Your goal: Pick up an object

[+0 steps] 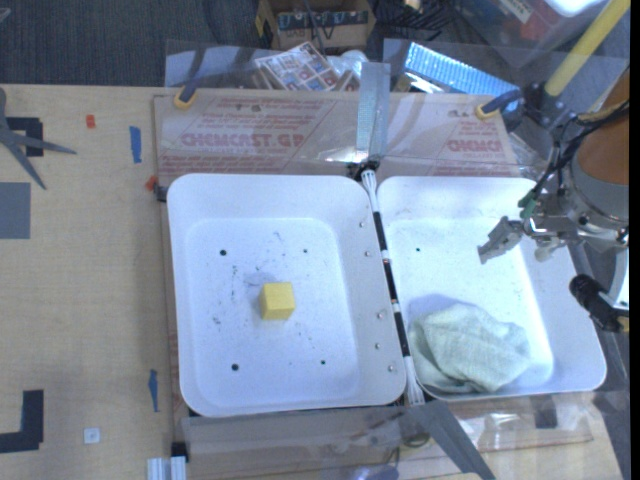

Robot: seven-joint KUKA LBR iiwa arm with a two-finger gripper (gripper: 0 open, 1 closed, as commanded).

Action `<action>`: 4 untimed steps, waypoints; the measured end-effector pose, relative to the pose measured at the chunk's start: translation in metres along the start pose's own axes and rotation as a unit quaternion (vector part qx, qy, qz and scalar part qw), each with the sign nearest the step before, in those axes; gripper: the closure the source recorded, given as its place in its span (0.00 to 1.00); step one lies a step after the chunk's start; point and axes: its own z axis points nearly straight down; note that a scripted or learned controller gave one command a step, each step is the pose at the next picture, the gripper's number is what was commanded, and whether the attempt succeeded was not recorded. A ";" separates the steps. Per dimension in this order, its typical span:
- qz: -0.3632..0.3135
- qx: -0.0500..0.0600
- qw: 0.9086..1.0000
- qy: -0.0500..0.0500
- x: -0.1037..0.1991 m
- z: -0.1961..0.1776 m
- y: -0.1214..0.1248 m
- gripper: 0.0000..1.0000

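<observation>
Yellow cube lying mid-floor in the left bin, well apart from the gripper, which hangs over the right bin, fingers spread, nothing between them. Crumpled pale cloth occupies that bin's near corner.

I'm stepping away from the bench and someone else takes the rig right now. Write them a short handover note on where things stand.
Gripper: over the right bin, toward its upper right side, nothing visible between its fingers.
Yellow block: lying near the middle of the left bin, untouched.
Pale cloth: crumpled in the right bin's lower left corner, below and left of the gripper.
Done: nothing picked up yet.
Left: choose an object, descend, grasp and lift it. The cloth looks the nearer target.
</observation>
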 end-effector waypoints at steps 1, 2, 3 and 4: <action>0.023 -0.002 1.000 -0.001 -0.036 0.052 0.042 0.00; 0.041 -0.003 0.999 -0.001 -0.024 0.138 0.108 0.00; 0.040 -0.006 0.999 -0.002 -0.023 0.126 0.110 1.00; -0.049 -0.003 0.999 -0.001 -0.024 0.138 0.107 1.00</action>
